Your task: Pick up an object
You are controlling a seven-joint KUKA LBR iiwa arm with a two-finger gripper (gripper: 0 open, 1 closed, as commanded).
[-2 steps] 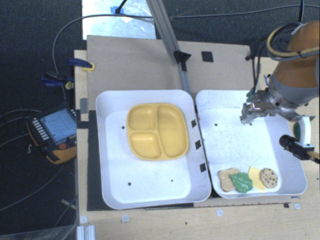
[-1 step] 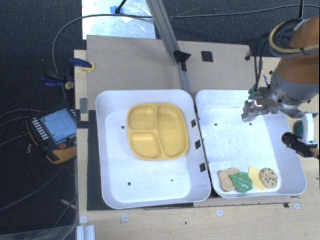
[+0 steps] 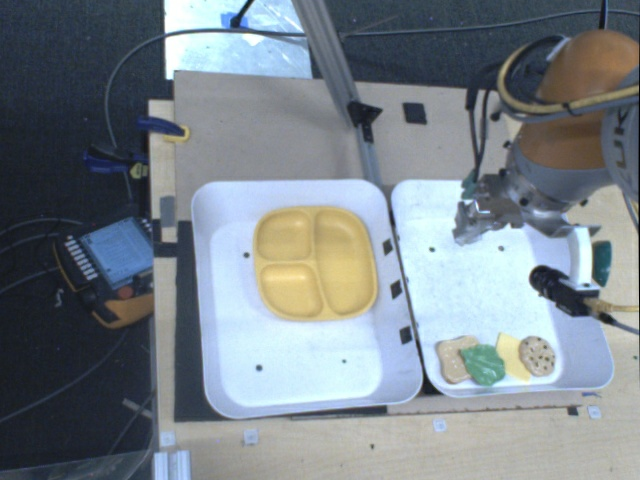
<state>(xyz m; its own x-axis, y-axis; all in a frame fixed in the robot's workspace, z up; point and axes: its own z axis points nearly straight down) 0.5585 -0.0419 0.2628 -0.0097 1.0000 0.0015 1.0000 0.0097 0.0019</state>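
Two white bins sit side by side on the bench; a yellow plate (image 3: 316,263) lies in the left bin (image 3: 230,368). In the right bin (image 3: 460,298), my gripper (image 3: 470,230) hangs well above the toy food (image 3: 495,358) at its near edge, holding nothing.

1. Right bin (image 3: 420,268): its floor is bare through the middle and far part; open room for passage there.
2. Near edge of the right bin is crowded: toast (image 3: 456,358), green piece (image 3: 485,365), yellow wedge (image 3: 514,356) and cookie (image 3: 537,354) lie touching or just beside one another, tight gaps.
3. Pincer (image 3: 470,226) and arm (image 3: 570,108) hang over the right bin's far right part.
4. Left bin (image 3: 215,298): yellow divided plate (image 3: 316,263) takes the centre; bare floor along the near side.
5. Slanted metal pole (image 3: 335,58) crosses the tabletop (image 3: 250,128) behind the bins.
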